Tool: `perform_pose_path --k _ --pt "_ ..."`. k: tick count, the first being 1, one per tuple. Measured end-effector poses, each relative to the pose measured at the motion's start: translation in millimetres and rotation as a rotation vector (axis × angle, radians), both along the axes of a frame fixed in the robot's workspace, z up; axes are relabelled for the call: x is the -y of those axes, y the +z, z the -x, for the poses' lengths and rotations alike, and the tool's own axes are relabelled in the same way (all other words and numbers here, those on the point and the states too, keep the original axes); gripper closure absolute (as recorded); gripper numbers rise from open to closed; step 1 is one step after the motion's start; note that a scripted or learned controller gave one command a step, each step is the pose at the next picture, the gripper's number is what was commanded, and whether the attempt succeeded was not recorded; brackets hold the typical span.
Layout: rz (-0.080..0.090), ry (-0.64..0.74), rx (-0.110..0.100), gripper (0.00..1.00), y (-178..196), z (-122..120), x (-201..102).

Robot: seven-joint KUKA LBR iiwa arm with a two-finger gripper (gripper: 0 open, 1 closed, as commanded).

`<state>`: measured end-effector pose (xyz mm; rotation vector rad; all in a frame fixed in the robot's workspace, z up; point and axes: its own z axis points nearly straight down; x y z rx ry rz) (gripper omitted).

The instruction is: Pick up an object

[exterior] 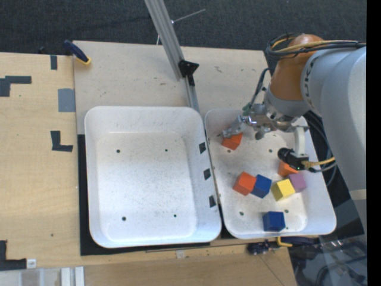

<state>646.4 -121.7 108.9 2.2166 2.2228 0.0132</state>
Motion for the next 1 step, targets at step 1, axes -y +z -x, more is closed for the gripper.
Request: perform_pose_path --k 1 --pt "0.001 0.002 0.007 0.00 -2.4 -7.3 -1.2"
